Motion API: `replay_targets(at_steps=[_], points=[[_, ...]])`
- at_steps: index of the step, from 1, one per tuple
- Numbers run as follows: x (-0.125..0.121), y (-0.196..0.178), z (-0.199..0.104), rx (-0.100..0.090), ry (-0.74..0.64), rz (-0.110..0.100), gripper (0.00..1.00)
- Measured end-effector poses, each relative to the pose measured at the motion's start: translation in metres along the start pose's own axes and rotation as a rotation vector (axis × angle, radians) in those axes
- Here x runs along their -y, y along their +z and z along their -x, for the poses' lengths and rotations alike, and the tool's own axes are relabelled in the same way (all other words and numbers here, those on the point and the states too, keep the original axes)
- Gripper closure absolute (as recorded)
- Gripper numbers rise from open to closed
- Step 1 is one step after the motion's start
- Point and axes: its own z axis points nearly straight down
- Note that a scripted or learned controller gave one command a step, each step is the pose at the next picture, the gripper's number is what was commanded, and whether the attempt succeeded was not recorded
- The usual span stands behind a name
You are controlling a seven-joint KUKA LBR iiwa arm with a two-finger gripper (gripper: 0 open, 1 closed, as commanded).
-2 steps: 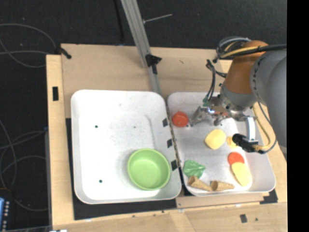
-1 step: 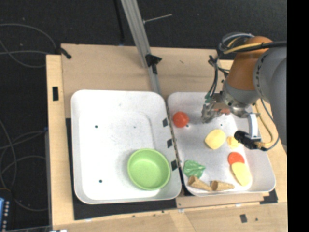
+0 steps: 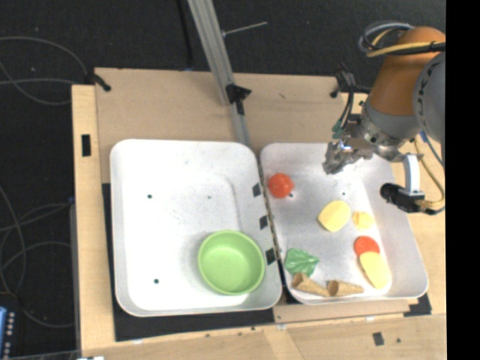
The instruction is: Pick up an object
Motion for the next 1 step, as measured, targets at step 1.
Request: replay_targets(at_steps=[1], points=[[-0.0090,-0.0627,-0.0017,0.000,-0.002,0.001,1.00]])
